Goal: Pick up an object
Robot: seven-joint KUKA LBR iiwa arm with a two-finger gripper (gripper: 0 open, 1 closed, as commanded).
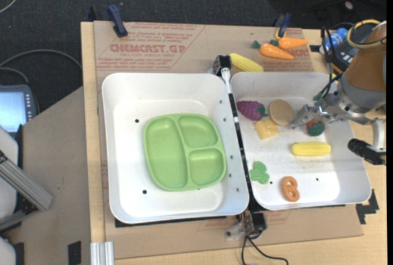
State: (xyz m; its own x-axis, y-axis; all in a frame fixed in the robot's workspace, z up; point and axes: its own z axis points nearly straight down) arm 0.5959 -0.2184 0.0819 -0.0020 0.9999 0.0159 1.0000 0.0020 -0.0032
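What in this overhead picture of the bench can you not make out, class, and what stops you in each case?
- Claw, camera view: small and blurred against the right bin, so its state is unclear.
- Dark green-and-red item, camera view: partly under the claw, too small to identify.
- Arm, camera view: cut off by the right edge.
- Printing on the cardboard, camera view: faint and slanted, partly illegible.
- Orange carrots, camera view: too small to count surely.

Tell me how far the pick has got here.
Done: the arm has reached into the right bin, and the gripper sits low among the toys, beside a small green-and-red item. In hand: nothing visibly; no toy is seen between its parts. Left: the grasp and lift. The corn, pretzel, grapes and cheese lie in the bin.
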